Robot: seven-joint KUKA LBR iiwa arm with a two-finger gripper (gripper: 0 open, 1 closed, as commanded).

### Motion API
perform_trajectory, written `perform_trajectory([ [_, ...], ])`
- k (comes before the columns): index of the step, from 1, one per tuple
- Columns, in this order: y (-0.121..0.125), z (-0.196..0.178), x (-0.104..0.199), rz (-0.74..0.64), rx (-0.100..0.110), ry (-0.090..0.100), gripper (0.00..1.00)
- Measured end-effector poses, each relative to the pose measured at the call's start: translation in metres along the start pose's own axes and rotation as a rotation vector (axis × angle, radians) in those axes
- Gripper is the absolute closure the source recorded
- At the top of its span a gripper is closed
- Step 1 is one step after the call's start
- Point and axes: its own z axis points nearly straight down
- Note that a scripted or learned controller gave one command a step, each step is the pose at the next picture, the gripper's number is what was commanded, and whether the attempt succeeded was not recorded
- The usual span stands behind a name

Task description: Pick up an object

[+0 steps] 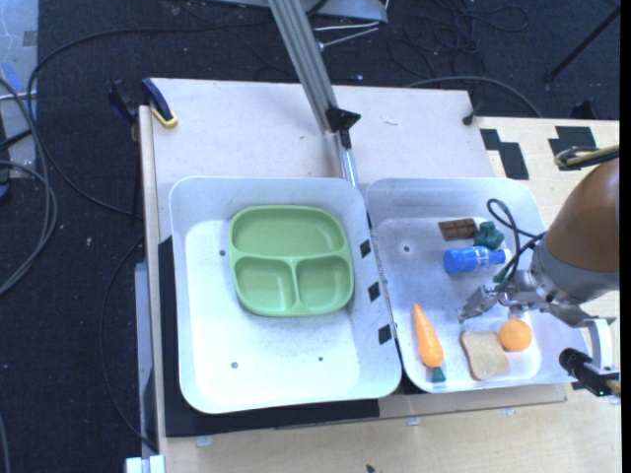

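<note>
Lower right of the frame, in the right bin [394, 227]: gripper [490, 302] low over the floor, fingers spread, pinching nothing. Just right of it an orange ball [515, 336]; below, a bread slice [483, 355]; left, a carrot [427, 335].

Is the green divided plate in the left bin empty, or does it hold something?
Empty. All three compartments of the green plate show bare green bottoms.

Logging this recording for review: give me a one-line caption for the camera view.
KUKA arm's pincer over right bin among carrot, orange ball, blue bottle; green tray in left bin.
</note>
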Motion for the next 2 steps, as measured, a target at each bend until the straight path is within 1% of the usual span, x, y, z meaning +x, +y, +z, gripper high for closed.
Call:
perform_trajectory([
  [1,0.001,0.012,0.0,0.0,-0.006,-0.004,0.0],
  [2,0.002,0.0,-0.002,0.001,-0.012,-0.007,1.0],
])
